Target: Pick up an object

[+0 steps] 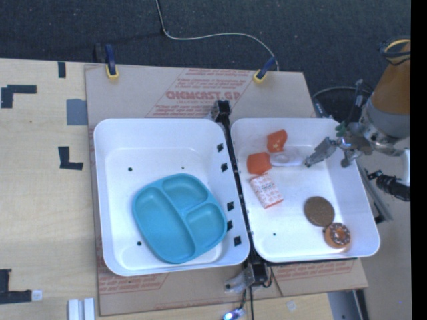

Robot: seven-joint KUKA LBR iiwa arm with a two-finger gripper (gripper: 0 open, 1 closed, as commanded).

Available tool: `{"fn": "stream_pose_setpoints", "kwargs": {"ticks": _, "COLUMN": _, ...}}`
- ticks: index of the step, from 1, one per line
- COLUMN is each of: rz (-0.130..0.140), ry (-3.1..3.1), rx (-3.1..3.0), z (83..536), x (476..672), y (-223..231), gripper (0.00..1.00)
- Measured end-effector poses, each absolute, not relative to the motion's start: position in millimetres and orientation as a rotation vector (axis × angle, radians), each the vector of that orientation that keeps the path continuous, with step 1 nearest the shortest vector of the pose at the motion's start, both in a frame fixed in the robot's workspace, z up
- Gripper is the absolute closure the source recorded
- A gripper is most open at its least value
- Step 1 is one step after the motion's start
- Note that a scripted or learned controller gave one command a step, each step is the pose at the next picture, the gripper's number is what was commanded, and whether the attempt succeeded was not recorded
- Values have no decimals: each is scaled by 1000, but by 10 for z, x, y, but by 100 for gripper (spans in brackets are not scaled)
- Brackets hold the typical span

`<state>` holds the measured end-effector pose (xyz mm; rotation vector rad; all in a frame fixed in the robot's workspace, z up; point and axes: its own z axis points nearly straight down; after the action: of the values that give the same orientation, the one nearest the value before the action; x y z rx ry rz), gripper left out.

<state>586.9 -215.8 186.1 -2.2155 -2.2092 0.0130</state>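
The right bin (353,179) holds several small items: a red-orange block (277,140), an orange block (258,163), a pale clear disc (285,157), a red-and-white packet (266,191), a brown round cookie (319,211) and a sprinkled donut (337,235). My gripper (330,157) hovers over the bin's upper right part, to the right of the clear disc. It is open, its fingers spread apart with nothing between them. The cookie lies below it.
The left bin (113,145) holds a blue divided plate (179,217). A black divider with clips (230,172) runs between the bins. Both bins rest on a cardboard sheet (193,92) with two clamps at its far edge. A cable (200,37) crosses the dark floor behind.
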Motion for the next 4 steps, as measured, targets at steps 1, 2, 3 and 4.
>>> {"fn": "stream_pose_setpoints", "kwargs": {"ticks": 1, "rz": 2, "ry": -2222, "rx": -2219, "z": 1942, "x": 5905, "y": -2154, "gripper": 0}}
{"fn": "stream_pose_setpoints", "kwargs": {"ticks": 2, "rz": 6, "ry": -2220, "rx": -2216, "z": 1397, "x": 5967, "y": -2073, "gripper": 0}}
{"fn": "stream_pose_setpoints", "kwargs": {"ticks": 3, "rz": 4, "ry": -2223, "rx": -2219, "z": 861, "x": 5961, "y": -2064, "gripper": 0}}
{"fn": "stream_pose_setpoints", "kwargs": {"ticks": 4, "rz": 3, "ry": -2226, "rx": -2220, "z": 996, "x": 5972, "y": -2063, "gripper": 100}}
